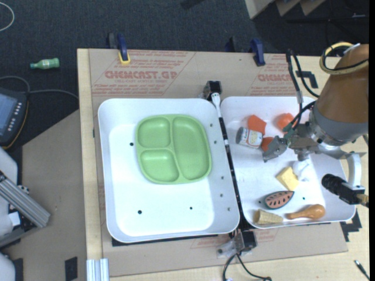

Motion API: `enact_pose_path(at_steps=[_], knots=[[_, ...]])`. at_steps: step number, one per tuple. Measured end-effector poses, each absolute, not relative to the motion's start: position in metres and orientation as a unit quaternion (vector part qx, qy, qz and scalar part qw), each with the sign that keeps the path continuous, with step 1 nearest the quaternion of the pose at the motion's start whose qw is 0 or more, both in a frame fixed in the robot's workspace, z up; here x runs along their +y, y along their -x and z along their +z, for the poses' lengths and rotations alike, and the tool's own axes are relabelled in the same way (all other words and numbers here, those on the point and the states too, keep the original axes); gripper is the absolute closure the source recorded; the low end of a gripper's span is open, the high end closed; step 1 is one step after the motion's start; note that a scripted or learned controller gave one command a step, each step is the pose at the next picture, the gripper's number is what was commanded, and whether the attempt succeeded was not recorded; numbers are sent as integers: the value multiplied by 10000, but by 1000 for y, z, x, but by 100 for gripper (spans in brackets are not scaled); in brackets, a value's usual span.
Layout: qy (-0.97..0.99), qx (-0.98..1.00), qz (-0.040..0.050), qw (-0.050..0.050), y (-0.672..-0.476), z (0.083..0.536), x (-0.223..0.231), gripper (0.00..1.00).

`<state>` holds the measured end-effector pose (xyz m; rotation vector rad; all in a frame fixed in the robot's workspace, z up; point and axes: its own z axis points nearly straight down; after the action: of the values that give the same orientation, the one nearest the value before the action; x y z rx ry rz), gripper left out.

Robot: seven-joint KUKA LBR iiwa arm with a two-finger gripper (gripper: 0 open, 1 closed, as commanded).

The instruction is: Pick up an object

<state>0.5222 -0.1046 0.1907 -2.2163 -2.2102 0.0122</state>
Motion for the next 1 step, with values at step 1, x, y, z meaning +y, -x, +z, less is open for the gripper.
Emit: enact_pose_path(at_steps=[1], knots=[[7071, -7071, 1, 7, -525, 197, -105, 0]])
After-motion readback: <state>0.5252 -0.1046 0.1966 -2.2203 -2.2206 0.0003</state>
